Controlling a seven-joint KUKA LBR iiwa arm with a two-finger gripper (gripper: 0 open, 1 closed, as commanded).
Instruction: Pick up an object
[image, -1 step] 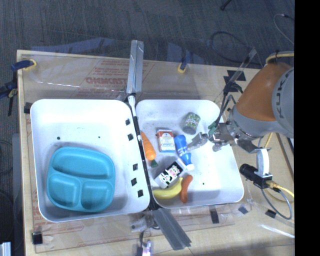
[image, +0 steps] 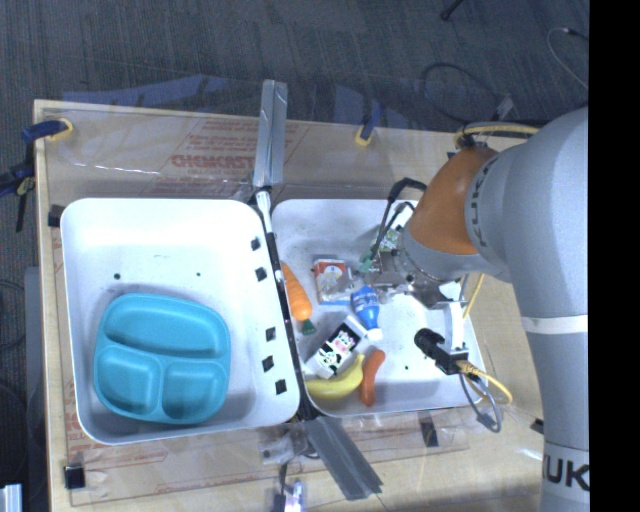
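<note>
The right bin holds a loose pile of small items. An orange carrot lies along its left wall. Beside it are a red-and-white packet and a small blue bottle. Lower down lie a black-and-white carton, a yellow banana and a red sausage. My gripper reaches down into this bin from the right, its tip just above the blue bottle and right of the packet. The wrist body hides the tip.
The left bin holds a blue compartment tray at its lower left. A metal divider bar runs between the bins. A black fitting with a yellow cable hangs off the wrist over the right bin's right side.
</note>
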